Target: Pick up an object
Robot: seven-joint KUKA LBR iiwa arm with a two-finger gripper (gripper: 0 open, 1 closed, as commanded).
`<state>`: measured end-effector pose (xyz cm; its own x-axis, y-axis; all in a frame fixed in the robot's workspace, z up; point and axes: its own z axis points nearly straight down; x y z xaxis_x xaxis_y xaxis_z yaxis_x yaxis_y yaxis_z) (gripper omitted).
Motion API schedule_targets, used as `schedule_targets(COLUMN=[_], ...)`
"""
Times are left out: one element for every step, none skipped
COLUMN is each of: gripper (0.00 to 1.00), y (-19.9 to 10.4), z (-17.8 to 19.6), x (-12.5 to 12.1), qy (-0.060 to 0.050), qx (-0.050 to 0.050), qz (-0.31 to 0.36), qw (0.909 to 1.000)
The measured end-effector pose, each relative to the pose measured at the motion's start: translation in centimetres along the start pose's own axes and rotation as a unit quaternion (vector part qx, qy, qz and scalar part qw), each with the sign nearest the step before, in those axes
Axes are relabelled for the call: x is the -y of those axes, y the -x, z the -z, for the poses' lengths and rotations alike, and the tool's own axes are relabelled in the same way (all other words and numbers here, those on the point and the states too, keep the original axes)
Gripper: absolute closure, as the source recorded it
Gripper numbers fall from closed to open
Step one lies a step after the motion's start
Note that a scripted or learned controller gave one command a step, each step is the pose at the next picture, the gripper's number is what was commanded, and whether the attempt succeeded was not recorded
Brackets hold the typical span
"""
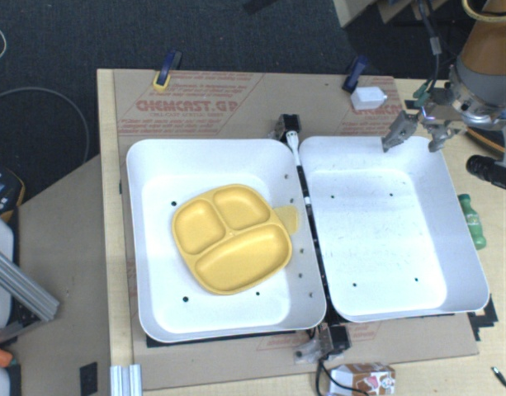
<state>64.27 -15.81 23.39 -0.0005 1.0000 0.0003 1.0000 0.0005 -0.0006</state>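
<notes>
A yellow three-compartment plate lies flat in the left bin, a little left of the bin's middle. A small yellow piece pokes out from under its right edge. My gripper hangs over the far edge of the right bin, well to the right of the plate. Its two fingers are spread apart with nothing between them.
A green bottle-like object lies on the bench just outside the right bin's right wall. A white block and blue clamps sit at the bench's far edge. Cables and a black part sit between the bins.
</notes>
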Motion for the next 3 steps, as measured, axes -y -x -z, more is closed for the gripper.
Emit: schedule_targets(gripper=[0.00, 0.00, 0.00], y=[-5.5, -12.3, -16.2], z=[15.9, 28.3, 30.4], x=[6.1, 10.0, 14.9], qy=[0.009, 0.009, 0.004], qx=[0.000, -0.001, -0.001], qz=[0.003, 0.005, 0.003], qw=[1.0000, 0.9999, 1.0000])
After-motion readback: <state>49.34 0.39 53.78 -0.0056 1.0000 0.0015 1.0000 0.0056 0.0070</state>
